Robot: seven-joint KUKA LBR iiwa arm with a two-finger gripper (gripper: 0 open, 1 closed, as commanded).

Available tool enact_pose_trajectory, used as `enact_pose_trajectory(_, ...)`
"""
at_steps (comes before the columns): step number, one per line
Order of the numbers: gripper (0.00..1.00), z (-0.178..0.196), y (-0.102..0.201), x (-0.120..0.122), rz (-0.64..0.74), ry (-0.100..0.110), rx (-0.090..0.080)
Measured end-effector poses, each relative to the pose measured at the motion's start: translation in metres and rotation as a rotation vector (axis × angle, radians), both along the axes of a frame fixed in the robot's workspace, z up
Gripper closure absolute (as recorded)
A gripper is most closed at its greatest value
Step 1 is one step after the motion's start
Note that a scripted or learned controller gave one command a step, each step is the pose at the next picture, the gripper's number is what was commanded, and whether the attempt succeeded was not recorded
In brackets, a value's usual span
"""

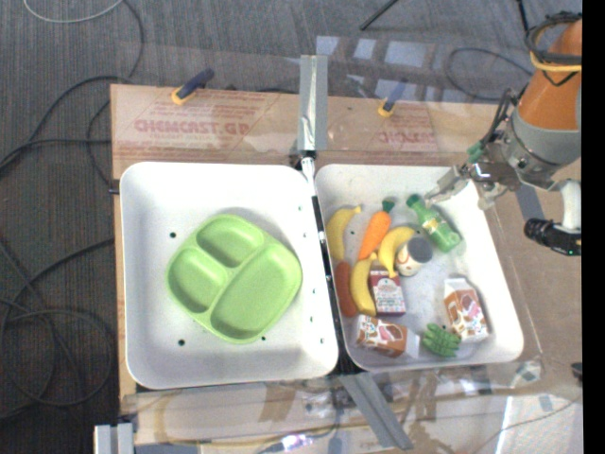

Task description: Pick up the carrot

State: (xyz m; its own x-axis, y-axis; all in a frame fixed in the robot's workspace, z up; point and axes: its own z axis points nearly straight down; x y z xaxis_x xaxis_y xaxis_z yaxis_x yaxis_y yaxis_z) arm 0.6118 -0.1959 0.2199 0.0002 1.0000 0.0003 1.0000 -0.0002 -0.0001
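Observation:
The orange carrot (374, 234) with a green top lies in the right bin (506, 296), near its upper left, between two yellow bananas. It points from the upper right down to the lower left. My gripper (470, 180) hangs over the bin's upper right corner, well to the right of the carrot and apart from it. A green bottle (436, 222) lies between the two. Nothing shows in the gripper.
The right bin also holds bananas (338, 231) (362, 284), a round toy (414, 251), small cartons (388, 292) (464, 311) (381, 335) and a green toy (440, 340). In the left bin (142, 197) sits a green divided plate (236, 277). A metal bar (308, 102) divides the bench behind the bins.

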Motion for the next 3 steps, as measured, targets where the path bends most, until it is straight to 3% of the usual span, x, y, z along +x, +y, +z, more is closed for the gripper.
enact_pose_trajectory(1, 0.00, -0.054, 0.005, -0.066, -0.093, 0.002, -0.002)
enact_pose_trajectory(2, 0.00, -0.094, 0.067, -0.001, -0.024, 0.000, -0.001)
enact_pose_trajectory(3, 0.00, -0.131, 0.096, 0.004, 0.110, -0.009, -0.009)
